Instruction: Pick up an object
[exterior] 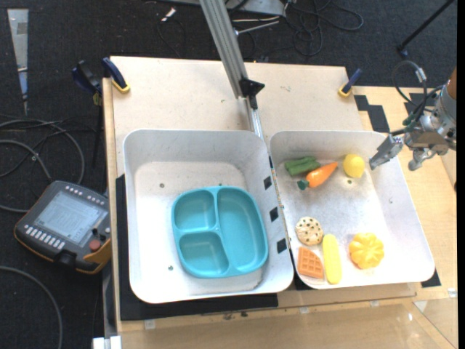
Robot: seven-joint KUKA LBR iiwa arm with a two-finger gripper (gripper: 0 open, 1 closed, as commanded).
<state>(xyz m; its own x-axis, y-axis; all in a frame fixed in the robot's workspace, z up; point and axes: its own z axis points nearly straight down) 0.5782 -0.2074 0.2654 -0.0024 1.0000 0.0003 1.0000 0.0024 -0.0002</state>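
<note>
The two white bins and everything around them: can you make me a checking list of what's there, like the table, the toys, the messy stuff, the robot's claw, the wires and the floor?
Surface: pale wooden bench bearing two white bins side by side.
Job's things: right bin holds a carrot, a green vegetable, a lemon, a cookie, a waffle, a yellow corn-like piece and a yellow pumpkin-like piece.
Clutter: left bin holds a teal divided tray.
Grippers: gripper open, above the right bin's far right edge, holding nothing.
Cables: black cables on the floor.
Surroundings: dark floor, handheld control pendant at left.
</note>
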